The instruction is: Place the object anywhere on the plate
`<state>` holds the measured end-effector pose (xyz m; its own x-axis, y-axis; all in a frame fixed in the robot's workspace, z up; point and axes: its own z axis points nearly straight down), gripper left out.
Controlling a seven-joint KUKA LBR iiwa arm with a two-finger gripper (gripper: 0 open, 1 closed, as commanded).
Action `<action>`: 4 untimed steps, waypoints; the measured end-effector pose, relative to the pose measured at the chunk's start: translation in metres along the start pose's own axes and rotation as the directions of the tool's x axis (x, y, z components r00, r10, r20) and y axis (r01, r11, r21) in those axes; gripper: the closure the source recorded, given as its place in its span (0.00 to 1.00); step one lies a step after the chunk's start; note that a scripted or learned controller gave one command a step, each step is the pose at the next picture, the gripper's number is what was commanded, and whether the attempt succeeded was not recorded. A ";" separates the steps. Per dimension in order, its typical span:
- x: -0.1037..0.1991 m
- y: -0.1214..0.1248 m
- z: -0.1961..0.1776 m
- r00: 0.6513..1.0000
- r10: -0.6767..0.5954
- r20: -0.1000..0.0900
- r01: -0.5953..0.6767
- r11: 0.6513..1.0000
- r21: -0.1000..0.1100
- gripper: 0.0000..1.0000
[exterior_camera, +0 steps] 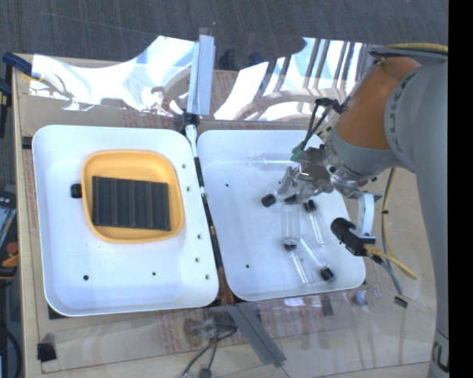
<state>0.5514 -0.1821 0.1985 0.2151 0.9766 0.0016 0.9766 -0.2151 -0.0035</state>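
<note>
We see the gripper (297, 186) low over the right bin (236, 270), reaching in from the right under the arm's orange band (370, 109). We cannot tell its state: the wrist hardware hides that part. It sits at the upper end of a loose scatter of clear tubes with dark caps (306, 252), which lie flat on the bin floor, some crossing. One dark cap (268, 201) lies just left of the tool, another (326, 274) rests near the bin's lower right. We judge that one of these tubes is the object to be moved, though we cannot say which, and none is visibly held. The low, slanted pose suits a pick from a shallow tray, where the walls leave little room for a steep approach.

Further out, the yellow plate (102, 168) lies in the left bin (55, 274), well apart from the tool, across the divider between the two bins. A dark ridged block (132, 201) already covers much of the plate's middle. We judge that the bare yellow rim is the likeliest landing place.
</note>
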 end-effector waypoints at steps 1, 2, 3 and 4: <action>0.052 0.029 -0.034 0.991 -0.134 0.001 0.134 0.991 0.000 1.00; 0.052 0.029 -0.034 0.991 -0.134 0.002 0.134 0.991 0.000 0.00; 0.057 -0.009 -0.025 0.906 -0.422 0.001 0.422 0.906 0.002 0.00; 0.112 -0.033 -0.001 0.745 -0.667 0.001 0.667 0.745 0.002 0.00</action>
